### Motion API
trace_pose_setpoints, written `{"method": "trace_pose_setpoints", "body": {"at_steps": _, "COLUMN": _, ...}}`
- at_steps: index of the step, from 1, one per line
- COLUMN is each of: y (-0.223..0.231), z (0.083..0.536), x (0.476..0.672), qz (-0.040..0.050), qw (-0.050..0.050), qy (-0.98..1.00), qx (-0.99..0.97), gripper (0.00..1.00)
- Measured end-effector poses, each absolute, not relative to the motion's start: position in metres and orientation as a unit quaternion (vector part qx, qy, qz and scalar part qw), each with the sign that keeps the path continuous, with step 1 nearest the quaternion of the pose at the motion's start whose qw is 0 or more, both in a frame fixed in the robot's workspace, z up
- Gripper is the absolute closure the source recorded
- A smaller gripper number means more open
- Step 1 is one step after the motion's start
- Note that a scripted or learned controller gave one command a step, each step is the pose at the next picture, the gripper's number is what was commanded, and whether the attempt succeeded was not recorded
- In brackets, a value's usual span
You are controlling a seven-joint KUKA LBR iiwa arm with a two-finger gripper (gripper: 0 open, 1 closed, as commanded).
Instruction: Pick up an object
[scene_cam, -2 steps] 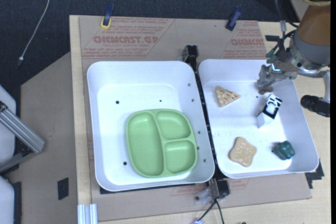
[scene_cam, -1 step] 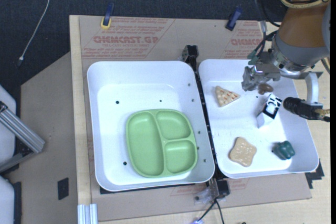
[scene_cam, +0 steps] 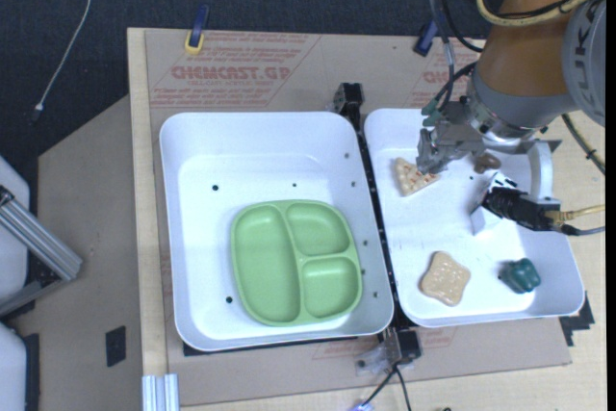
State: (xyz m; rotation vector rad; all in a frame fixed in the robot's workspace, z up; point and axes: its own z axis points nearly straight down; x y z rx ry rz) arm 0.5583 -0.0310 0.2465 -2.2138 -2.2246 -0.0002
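Claw [scene_cam: 430, 159] sits over the waffle wedge [scene_cam: 414, 177], grip state unclear; wedge prob light, stiff, so pinch across edges.

Cardboard-topped bench [scene_cam: 144, 207] bears two white bins [scene_cam: 183, 207]; side by side.

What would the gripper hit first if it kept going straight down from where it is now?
Most likely the waffle-shaped cracker in the right bin: the gripper points down at its near edge, though the height above it is unclear.

"CHEMCAST" on the brown board [scene_cam: 231, 70]
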Motion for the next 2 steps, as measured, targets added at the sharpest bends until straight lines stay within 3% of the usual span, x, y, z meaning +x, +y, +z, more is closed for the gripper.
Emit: {"method": "trace_pose_setpoints", "body": {"at_steps": 2, "y": 0.071, "z": 0.228, "x": 0.528, "qz": 0.0011, "qw": 0.003, "qy": -0.709, "qx": -0.705, "gripper": 1.0}}
